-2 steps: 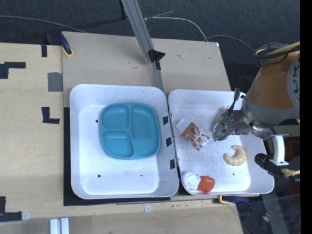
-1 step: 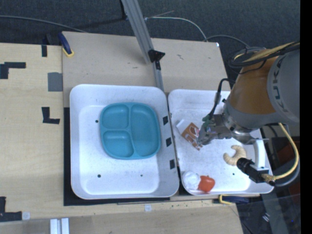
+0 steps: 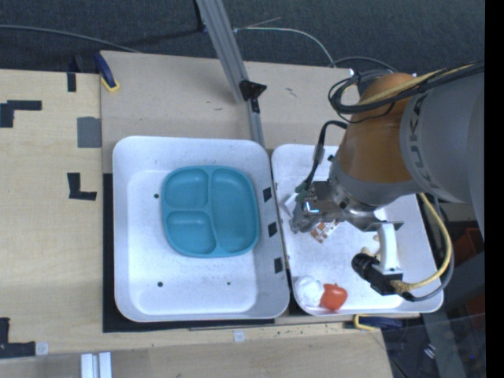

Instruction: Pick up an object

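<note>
The arm reached low into the right bin [image 3: 409, 302], its tool [image 3: 309, 215] down near the bin's left wall, over a small brownish object [image 3: 323, 230]. I couldn't tell its state. A red and white object [image 3: 324, 294] sat at the near edge. A good grasp probably needed centring before lifting straight.

pale wooden bench [image 3: 47, 235], black tape marks [image 3: 79, 186]; dark carpet floor [image 3: 94, 10] beyond.

arm [image 3: 409, 140] hiding much of right bin [image 3: 293, 172], small item [image 3: 321, 230] under it unclear
</note>
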`<state>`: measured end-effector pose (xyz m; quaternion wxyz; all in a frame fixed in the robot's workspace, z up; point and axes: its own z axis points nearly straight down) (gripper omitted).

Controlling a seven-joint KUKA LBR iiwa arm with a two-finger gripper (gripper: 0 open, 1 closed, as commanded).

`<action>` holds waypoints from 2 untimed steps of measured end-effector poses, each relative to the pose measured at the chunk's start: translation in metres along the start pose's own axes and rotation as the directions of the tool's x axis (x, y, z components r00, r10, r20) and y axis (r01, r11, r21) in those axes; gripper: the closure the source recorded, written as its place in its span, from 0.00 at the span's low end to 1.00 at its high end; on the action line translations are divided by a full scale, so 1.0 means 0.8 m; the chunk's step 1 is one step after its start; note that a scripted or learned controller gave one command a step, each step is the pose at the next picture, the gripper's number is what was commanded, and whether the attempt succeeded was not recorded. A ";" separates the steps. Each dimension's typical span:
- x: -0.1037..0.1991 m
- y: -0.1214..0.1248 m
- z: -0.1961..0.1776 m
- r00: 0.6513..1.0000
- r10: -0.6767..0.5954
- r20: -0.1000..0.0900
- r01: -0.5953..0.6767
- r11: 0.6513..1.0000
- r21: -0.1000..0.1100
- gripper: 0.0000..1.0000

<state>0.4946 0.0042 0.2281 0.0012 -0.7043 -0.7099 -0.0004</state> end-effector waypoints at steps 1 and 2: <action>0.059 0.001 0.012 1.000 0.002 0.001 -0.002 1.000 0.003 1.00; 0.114 -0.001 0.007 1.000 0.001 0.001 -0.001 1.000 0.002 1.00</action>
